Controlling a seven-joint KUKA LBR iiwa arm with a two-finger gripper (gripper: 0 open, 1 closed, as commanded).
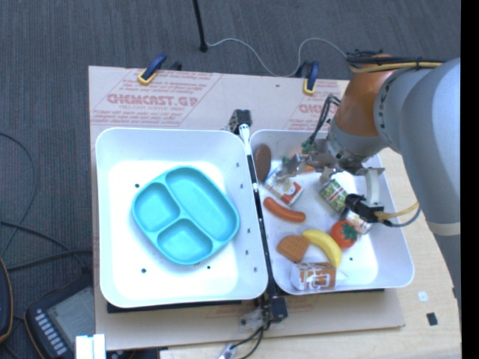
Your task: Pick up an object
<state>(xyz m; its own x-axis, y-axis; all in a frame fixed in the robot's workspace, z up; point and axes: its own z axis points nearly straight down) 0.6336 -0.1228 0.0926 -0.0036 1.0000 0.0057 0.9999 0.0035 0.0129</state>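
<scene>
Right bin (389,271) | tool (303,163) low over white carton (284,189)

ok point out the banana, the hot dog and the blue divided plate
banana (323,244): camera view, middle of its yellow curve, in the right bin
hot dog (284,211): camera view, middle of its length, right bin
blue divided plate (185,214): camera view, ridge where its three compartments meet, left bin

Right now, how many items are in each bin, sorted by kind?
Left bin:
Blue divided plate: 1

Right bin:
Hot dog: 1
Banana: 1
Tomato: 1
Green can: 1
Brown oval food: 1
Bread piece: 1
Orange-labelled jar: 1
Red and white packet: 1

Total: 9
</scene>
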